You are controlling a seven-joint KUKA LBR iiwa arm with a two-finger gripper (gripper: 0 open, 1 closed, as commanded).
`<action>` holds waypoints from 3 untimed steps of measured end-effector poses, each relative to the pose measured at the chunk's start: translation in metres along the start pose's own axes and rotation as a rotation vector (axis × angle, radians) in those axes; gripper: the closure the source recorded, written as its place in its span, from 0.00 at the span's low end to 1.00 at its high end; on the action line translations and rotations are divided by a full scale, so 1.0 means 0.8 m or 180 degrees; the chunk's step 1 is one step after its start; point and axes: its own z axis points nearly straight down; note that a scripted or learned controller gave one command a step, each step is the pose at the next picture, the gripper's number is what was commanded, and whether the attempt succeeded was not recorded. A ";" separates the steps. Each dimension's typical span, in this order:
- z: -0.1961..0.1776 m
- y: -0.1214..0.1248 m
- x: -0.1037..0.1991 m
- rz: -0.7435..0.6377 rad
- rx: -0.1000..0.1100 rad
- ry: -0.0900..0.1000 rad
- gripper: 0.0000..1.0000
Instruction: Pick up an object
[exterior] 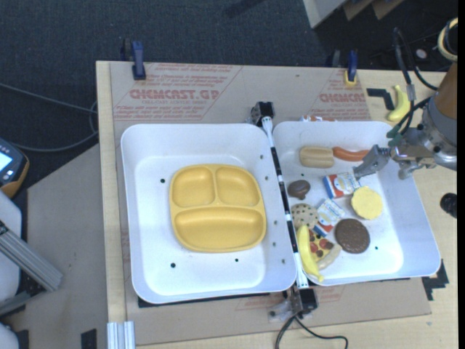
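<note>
The gripper [367, 167] reaches in from the right over the right bin [414, 260], its fingers [361, 171] angled down toward a small red-and-white carton [336, 186]; whether they are wide or narrow cannot be told. Around it lie a bread roll [316, 156], a sausage [350, 153], a yellow disc [368, 203], a brown patty [352, 236], a cookie [301, 213] and a banana [308, 255]. The left bin [145, 195] holds a yellow divided plate [216, 208].

The arm [443, 126] reaches in from the right, its claw [365, 167] angled down-left
</note>
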 end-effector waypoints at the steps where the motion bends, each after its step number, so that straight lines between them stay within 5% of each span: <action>1: 0.221 -0.023 -0.014 0.0016 0.0024 0.0013 0.00; 2: 0.219 0.080 0.025 -0.0012 -0.0034 -0.0018 0.00; 3: 0.220 0.129 0.042 0.0016 0.0029 -0.0038 0.00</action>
